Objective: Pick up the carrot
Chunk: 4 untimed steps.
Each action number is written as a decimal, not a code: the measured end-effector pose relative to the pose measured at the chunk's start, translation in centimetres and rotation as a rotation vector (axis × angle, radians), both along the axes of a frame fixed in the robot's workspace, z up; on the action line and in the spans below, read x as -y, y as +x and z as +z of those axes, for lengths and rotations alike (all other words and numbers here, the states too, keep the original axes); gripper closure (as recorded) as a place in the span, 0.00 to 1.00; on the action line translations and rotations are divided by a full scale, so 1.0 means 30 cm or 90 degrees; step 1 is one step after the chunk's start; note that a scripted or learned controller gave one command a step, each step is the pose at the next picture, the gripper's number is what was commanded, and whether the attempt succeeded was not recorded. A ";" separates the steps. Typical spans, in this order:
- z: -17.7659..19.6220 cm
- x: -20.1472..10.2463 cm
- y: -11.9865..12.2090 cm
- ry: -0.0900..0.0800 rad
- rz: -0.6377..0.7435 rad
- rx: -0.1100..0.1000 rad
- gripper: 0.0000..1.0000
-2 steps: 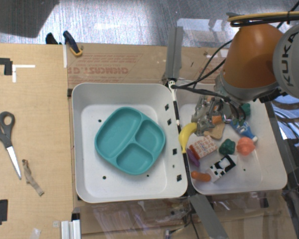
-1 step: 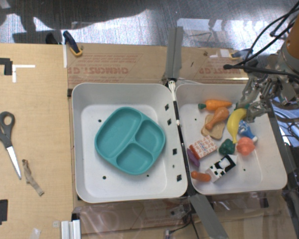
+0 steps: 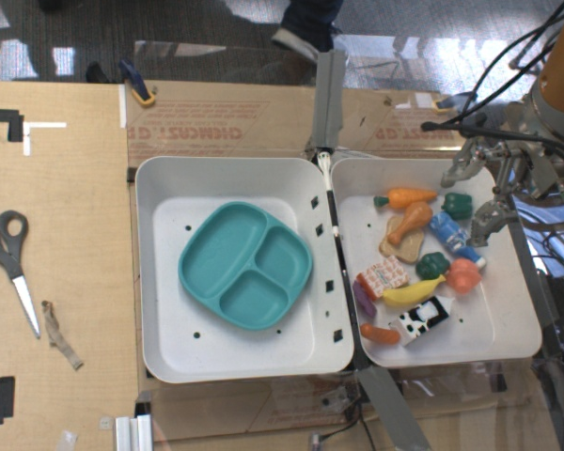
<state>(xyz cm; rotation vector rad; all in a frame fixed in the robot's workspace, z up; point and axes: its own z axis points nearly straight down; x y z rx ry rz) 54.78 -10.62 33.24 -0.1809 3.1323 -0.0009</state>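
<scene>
Two shallow white bins are seen; the small orange carrot lies at the rear of the right-hand bin, among other toy foods. The metal two-finger gripper is held over that bin's rear right, w/ jaws apart, nothing between them.

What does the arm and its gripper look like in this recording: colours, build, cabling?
An orange patch of the arm shows at the upper right edge, with grey metal below it. Black cables loop across to the wrist. The gripper is bare silvery-grey metal with two slim, jointed fingers; no markings are legible.
</scene>
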 end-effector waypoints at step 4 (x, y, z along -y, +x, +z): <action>-0.800 -0.046 0.318 0.001 -0.260 -0.003 0.00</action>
